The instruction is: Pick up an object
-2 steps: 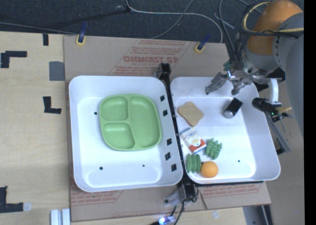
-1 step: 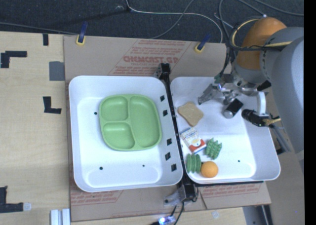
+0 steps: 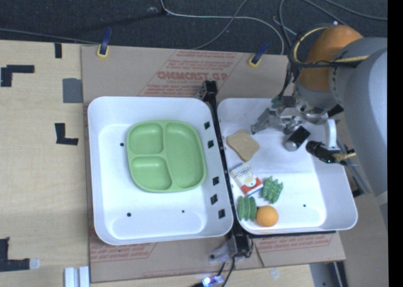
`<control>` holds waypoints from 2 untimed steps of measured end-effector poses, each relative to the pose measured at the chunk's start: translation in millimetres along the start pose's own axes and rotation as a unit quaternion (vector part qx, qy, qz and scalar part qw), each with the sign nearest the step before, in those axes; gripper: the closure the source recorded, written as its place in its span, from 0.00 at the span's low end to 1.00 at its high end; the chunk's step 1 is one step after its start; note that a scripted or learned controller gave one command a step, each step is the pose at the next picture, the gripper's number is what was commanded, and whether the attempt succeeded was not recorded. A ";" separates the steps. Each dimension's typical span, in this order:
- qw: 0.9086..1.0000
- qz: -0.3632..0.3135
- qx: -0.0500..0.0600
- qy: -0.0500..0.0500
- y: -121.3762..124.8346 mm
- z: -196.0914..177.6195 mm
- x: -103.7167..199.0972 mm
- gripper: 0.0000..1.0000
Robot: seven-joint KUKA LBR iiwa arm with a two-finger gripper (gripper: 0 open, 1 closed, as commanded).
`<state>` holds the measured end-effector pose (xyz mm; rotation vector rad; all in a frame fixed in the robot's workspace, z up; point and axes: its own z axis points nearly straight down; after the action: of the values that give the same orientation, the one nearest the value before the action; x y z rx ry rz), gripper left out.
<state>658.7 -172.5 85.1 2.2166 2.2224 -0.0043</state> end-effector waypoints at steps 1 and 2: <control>1.000 -0.001 -0.002 -0.001 1.1 -11.7 0.2 1.00; 1.000 0.001 -0.001 0.002 -1.0 -56.9 -5.0 1.00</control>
<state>657.7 -177.3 142.0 2.2181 2.2216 0.0032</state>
